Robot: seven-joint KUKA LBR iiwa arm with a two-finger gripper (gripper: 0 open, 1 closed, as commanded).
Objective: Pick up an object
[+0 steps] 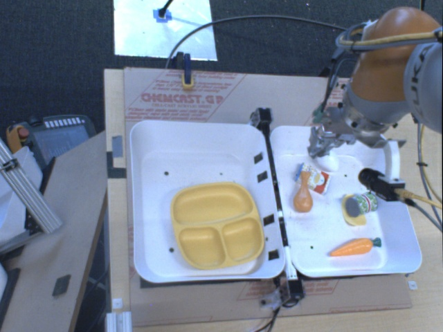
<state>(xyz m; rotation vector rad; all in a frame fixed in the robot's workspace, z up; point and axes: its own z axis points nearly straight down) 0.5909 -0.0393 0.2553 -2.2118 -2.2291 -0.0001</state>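
Note:
My gripper (321,146) hangs over the back of the right bin (405,254), close above a small white object (331,162). Just in front of it lie a red-and-white packet (316,178) and an orange bottle-shaped toy (303,196). A round green-and-yellow item (357,208) lies further right. An orange carrot (353,247) rests near the bin's front edge. The arm's grey wrist and orange band cover the bin's back right corner.
The left bin (149,158) holds a yellow divided plate (216,223) toward its front. A black divider (271,185) runs between the bins. A black fitting (378,182) with a cable sticks out over the right bin's right side.

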